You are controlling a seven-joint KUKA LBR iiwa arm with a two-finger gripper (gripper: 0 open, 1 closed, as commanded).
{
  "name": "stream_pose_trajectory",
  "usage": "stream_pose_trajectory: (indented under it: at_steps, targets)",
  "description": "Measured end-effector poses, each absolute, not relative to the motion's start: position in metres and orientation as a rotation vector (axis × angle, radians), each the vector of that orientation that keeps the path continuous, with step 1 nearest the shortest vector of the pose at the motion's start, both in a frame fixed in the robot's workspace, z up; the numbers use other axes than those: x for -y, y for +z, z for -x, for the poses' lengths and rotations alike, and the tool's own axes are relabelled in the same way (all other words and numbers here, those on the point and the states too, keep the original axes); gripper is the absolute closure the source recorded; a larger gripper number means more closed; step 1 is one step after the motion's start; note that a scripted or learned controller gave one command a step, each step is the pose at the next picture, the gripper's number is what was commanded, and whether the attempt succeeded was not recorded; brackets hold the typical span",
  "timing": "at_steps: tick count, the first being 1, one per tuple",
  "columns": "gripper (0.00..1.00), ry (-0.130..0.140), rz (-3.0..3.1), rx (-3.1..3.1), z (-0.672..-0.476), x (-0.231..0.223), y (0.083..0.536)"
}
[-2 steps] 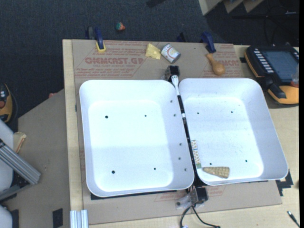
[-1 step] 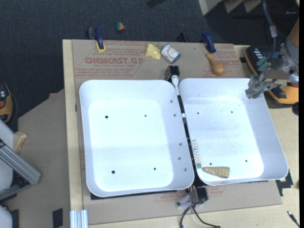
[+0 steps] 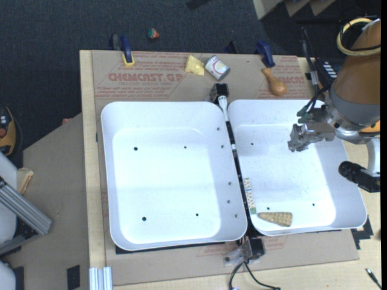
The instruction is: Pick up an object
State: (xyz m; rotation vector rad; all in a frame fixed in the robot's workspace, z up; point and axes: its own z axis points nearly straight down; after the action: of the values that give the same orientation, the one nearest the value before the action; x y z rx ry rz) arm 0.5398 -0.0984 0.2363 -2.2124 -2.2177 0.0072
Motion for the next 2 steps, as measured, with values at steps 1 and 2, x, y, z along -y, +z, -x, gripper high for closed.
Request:
stream_pose_trajectory:
  at_steps: [1, 2]
  targets:
    - [1.0, -0.022, 2.224, 2.242, -0.608, 0.051, 0.379]
    - [1.0, 0.011, 2.209, 2.219, -0.572, 0.0, 0.284]
